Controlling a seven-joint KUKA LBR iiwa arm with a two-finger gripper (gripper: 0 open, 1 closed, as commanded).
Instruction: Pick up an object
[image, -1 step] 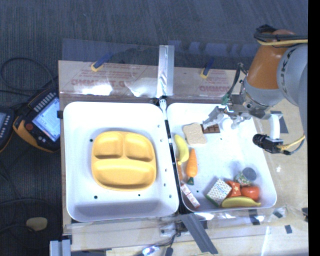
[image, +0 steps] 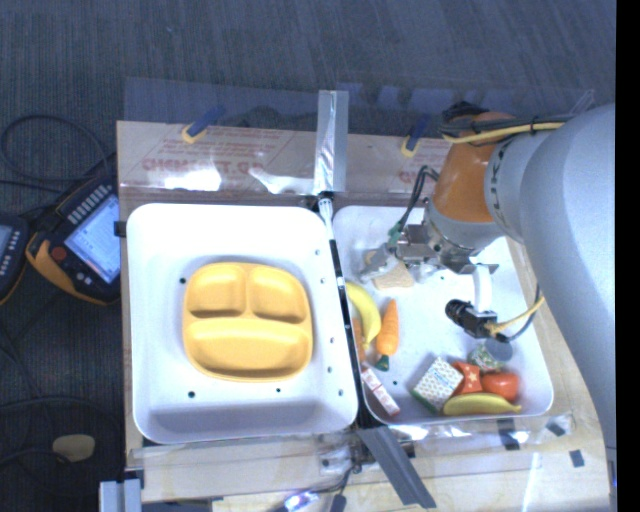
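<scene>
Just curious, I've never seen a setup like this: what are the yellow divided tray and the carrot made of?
The yellow tray looks like moulded plastic: one even colour, rounded compartment edges, soft sheen. The carrot seems to be toy plastic too, smooth and uniformly orange, though rubber can't be ruled out from this view.

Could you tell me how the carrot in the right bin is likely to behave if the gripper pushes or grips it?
The carrot looks smooth and tapered, so it may roll or slip. It lies against a banana, which may shift too. It looks like a toy: probably stiff and light.

The grey arm (image: 575, 200) is extended in from the right, its orange-banded wrist bent down, the gripper (image: 392, 262) lowered.
</scene>
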